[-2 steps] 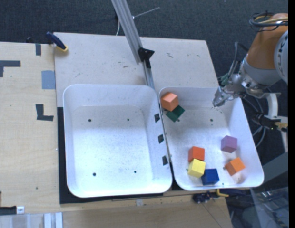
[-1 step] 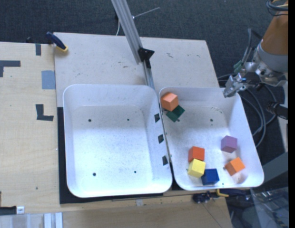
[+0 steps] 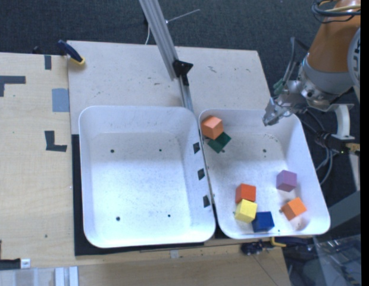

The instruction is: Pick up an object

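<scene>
A pale wooden bench [image 3: 131, 76] carries grey tape patches [image 3: 61, 100] on its left side and a blue-and-yellow clamp [image 3: 71, 52] near its far left corner. A slanted metal rail [image 3: 160, 31] crosses the bench from above, ending at a black bracket [image 3: 182, 68]. Dark carpet [image 3: 232, 16] lies beyond.

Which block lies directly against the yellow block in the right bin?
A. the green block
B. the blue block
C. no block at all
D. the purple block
B: the blue block sits right against the yellow block near the front of the right bin.
</scene>
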`<state>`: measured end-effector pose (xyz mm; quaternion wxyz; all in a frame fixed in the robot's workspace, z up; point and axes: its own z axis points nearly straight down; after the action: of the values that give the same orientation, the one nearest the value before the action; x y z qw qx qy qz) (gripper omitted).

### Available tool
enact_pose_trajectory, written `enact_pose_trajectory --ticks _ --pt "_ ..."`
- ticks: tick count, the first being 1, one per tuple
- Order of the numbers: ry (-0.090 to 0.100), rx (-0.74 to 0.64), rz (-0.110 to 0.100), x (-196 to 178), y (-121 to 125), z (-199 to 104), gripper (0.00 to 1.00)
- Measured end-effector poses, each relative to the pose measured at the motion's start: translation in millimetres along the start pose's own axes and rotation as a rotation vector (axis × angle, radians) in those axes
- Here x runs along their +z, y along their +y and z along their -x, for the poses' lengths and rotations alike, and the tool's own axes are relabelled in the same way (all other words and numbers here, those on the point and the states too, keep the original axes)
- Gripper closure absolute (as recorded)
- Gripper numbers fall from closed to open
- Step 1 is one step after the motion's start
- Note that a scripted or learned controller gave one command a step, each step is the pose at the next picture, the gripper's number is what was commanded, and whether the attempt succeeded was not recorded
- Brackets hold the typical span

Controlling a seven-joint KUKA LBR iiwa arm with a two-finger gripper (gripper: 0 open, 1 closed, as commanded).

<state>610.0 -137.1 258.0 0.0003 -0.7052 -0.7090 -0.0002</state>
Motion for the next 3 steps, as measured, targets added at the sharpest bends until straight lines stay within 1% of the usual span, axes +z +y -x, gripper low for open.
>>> enact_pose_trajectory --ticks 1,2,3 --pt "0.000 -0.001 -0.002 11 7 -49 1.00" --pt "0.000 -0.001 -0.003 24 6 -98 1.00" --pt "0.001 -0.002 -0.002 18 0 -145 1.00"
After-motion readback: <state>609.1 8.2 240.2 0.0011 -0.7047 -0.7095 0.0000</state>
